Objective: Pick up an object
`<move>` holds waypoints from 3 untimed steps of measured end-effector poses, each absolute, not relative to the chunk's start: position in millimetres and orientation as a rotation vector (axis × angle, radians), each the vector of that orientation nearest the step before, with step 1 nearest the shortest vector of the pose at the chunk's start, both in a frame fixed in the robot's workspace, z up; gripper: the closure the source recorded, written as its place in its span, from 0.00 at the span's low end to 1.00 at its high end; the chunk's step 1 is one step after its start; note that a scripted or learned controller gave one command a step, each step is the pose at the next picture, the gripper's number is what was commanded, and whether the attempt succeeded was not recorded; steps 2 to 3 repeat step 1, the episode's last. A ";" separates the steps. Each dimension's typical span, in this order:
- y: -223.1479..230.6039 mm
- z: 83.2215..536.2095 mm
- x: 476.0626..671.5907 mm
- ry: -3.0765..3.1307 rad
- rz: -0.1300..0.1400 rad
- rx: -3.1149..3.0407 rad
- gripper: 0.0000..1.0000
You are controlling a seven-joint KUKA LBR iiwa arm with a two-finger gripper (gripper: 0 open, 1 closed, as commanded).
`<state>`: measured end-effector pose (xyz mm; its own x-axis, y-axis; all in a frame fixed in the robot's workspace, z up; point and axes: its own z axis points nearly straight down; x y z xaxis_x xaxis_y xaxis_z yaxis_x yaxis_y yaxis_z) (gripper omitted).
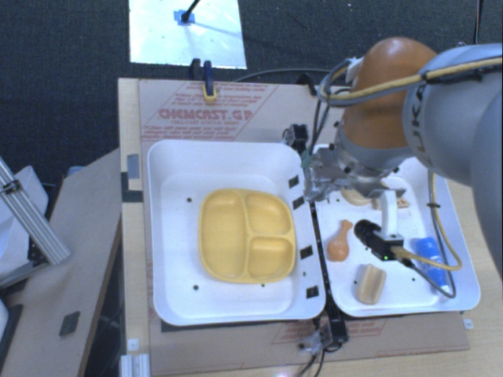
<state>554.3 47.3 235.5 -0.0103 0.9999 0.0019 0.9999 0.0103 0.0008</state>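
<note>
Tan block (pixel 369 283): nearest item; lies in the right bin (pixel 413 293) close to its near wall, nothing touching it.
Orange pear-shaped piece (pixel 339 242): right bin, just beyond the tan block and near the wall shared by the two bins; lying flat and free.
Blue item (pixel 428 251): right bin, toward its right side, partly crossed by a cable; what kind of thing it is cannot be made out.
Yellow divided plate (pixel 247 234): left bin (pixel 177 210), centred; three compartments, all bare.
Gripper (pixel 317 181): low over the far-left corner of the right bin, at the shared wall; wide or narrow cannot be told (the wrist covers it from above). No object can be seen in its hold.
Pale flat piece (pixel 357 198): right bin, far end, half under the wrist and just beside the gripper.
Board with red lettering (pixel 208 115): under and beyond both bins; a clamp (pixel 207 81) sits on its far edge.
Progress: the arm is down at the right bin, so the approach appears made. Every visible object rests on a bin floor, so the pickup is not yet done.
Remaining: secure one item, by nearness probably the pale flat piece or the orange one, and lift it clear.
</note>
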 end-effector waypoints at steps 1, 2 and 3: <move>93.5 231.3 557.0 -2.231 -0.003 -2.212 1.00; 93.5 231.3 557.0 -2.231 -0.003 -2.212 1.00; 93.5 231.3 557.0 -2.231 -0.003 -2.212 1.00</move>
